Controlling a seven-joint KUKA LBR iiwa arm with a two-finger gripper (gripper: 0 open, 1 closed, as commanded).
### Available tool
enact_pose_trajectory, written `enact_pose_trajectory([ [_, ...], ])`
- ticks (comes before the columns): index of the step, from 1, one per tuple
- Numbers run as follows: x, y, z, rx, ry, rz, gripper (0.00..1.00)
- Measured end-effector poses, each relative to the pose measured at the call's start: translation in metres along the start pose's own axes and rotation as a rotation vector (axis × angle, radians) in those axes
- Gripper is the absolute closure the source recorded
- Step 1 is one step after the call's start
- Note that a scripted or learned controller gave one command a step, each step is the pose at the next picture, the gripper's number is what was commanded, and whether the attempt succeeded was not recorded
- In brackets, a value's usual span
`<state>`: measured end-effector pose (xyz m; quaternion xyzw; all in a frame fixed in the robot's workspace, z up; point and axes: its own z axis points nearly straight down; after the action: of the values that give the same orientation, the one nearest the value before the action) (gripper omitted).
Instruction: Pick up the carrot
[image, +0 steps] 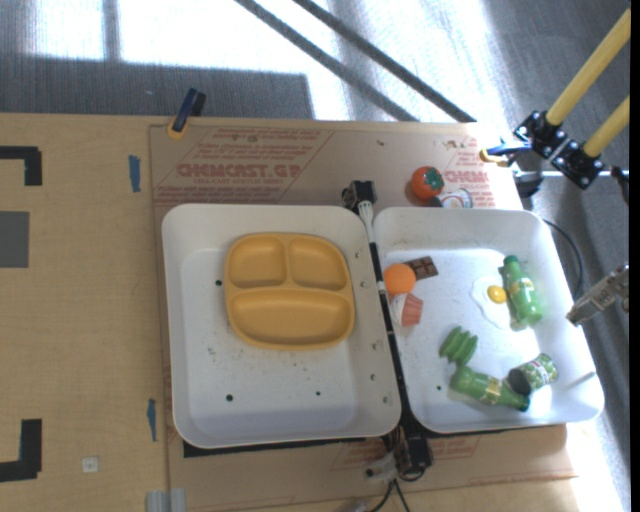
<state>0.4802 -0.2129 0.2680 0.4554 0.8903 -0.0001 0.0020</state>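
The carrot (399, 279) looks like a small orange rounded piece lying at the left side of the right bin (560, 262), close to the divider. A brown chocolate piece (424, 267) touches it on the right, and a red-and-white item (411, 309) lies just below it. A grey part of my gripper (602, 297) pokes in at the right edge of the view, just outside the right bin's rim. It is far to the right of the carrot and nothing is seen in it.
The right bin also holds a fried egg (493, 297), a green bottle (520, 291), a green ridged vegetable (460, 344), another green bottle (486, 386) and a small can (533, 373). A yellow divided plate (289, 289) lies in the left bin (200, 380). A tomato (427, 183) sits behind the bins.
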Motion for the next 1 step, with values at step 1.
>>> enact_pose_trajectory([
  [1,0.0684,0.0502,0.0183,0.002,0.005,0.204,1.00],
])
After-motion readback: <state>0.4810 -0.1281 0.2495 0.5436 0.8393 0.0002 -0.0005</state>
